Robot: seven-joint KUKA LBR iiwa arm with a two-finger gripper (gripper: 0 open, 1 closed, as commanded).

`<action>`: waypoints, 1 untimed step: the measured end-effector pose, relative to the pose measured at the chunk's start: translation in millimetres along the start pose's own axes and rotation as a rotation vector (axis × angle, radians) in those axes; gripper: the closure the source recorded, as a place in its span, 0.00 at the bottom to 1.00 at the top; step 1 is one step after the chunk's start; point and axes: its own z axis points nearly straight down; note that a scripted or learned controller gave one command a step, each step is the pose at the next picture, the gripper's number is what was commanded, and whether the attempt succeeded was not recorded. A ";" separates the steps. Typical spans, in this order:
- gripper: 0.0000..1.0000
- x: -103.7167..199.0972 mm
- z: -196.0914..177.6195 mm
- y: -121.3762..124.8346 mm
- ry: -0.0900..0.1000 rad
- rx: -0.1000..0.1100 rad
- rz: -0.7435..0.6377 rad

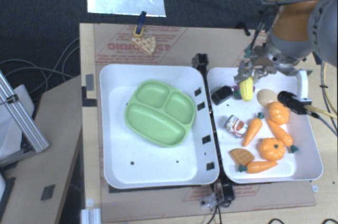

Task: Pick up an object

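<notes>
Yellow corn (246, 89) is seen upright near the back-left corner of the right bin (309, 162), directly beneath the jaws (247, 74), which are lowered over its top, though whether it is actually clamped cannot be told.

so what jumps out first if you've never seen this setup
The pale green divided plastic plate lying alone in the left white bin. Next, the cluster of orange toy carrots and pumpkins in the right white bin, where the end effector hangs over a yellow toy corn cob.
</notes>
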 end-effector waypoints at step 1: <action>1.00 11.1 1.7 -0.6 -0.001 0.000 0.000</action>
